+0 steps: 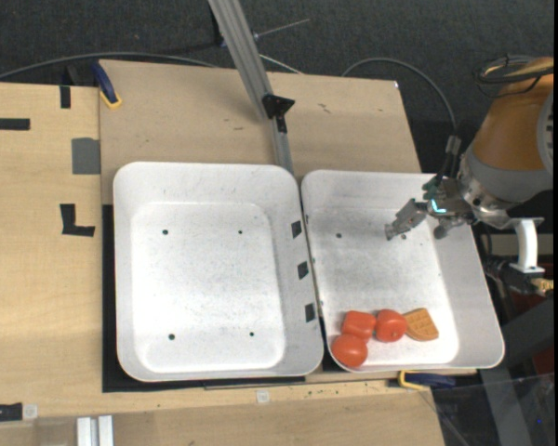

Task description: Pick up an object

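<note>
two white bins (209,179), three red objects (358,324), one tan piece (421,324).

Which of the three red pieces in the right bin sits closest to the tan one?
The rightmost red piece: it touches the tan piece. The other two red pieces lie further left.

From my seat, the shallow white right bin (353,203) lies open across its middle; three red rounded objects (365,334) and an orange-brown wedge (422,324) crowd its six o'clock wall.
</note>
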You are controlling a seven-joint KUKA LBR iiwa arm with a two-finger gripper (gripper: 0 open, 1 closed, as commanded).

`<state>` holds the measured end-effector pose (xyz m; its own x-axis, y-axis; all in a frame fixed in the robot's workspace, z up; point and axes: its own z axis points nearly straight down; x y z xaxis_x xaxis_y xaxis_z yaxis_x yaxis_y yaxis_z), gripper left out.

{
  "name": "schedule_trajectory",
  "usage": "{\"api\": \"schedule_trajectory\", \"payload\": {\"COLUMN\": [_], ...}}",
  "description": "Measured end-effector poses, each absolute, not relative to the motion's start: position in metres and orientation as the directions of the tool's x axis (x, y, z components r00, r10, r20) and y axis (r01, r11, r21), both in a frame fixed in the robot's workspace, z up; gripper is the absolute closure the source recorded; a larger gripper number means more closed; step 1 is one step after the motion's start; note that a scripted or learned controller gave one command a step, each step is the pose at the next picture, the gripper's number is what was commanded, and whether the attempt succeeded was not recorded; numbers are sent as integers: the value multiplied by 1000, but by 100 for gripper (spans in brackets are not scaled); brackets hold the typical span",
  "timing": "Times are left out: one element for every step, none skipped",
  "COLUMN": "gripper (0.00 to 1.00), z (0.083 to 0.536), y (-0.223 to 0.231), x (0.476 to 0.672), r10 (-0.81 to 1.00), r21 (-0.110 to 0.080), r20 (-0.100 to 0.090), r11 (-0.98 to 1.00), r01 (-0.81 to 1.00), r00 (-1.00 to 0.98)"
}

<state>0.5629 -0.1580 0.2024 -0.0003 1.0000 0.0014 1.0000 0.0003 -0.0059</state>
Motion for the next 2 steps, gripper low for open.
{"api": "schedule_trajectory", "payload": {"gripper": [0, 0], "z": [205, 140], "y": [-158, -155], "x": [564, 563], "r10": [1000, 1000], "r21": [-1, -8], "r20": [0, 1], "r11": [2, 1], "r01": [1000, 1000], "r00": [-2, -1]}}
